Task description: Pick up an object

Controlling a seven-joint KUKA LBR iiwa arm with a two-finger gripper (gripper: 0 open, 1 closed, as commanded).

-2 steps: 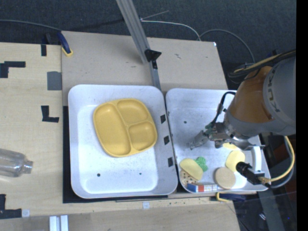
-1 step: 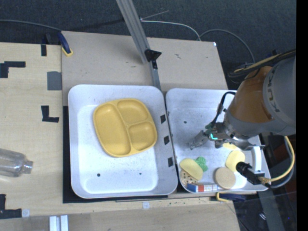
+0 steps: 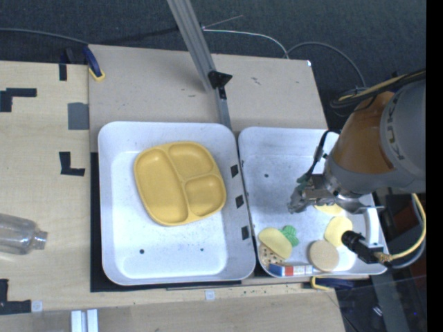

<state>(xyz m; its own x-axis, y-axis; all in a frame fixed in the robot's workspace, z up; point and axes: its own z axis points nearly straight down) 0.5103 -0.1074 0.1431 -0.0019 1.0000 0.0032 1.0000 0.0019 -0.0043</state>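
Small objects cluster lower right of frame, bottom of right bin (image 3: 277, 147): yellow piece (image 3: 274, 240), green bit (image 3: 289, 234), tan disc (image 3: 323, 255). Our pincer (image 3: 302, 200) hangs just above them, reaching from right; whether apart or together we cannot tell. Yellow tray (image 3: 180, 182) in left bin (image 3: 111, 185).

Soft, even light is falling from overhead, and I am seeing no hard glare. The two white bins (image 3: 173, 268) are showing brightest, slightly washed, while the dark floor (image 3: 83, 12) at the top is sinking into murk. My arm (image 3: 374, 144) is casting only a faint, diffuse shadow beneath itself. The picture is looking grainy and a little soft throughout, and the clear bottle (image 3: 17, 235) at the left edge is blurring.
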